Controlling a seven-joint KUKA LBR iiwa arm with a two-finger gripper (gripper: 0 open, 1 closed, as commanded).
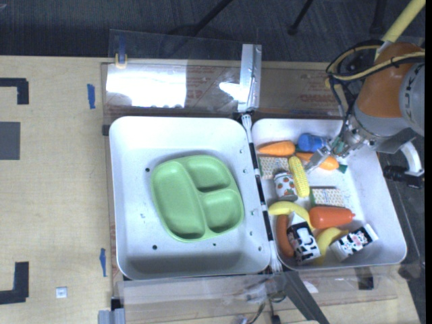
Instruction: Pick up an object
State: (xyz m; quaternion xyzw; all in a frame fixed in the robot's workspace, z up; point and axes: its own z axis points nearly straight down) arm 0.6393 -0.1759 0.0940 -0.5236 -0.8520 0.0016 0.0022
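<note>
Toy foods crowd the right bin (391, 231): carrot (277, 148), corn cob (298, 176), banana (291, 210), tomato-red pepper (331, 215)

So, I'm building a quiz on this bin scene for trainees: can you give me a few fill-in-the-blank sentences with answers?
1. The green divided plate lies in the ____ bin of the camera view.
2. The divided plate has ____ compartments.
3. The ear of corn is coloured ____.
4. The gripper is above the ____ bin, near the blue object.

Answers: left; three; yellow; right
</note>
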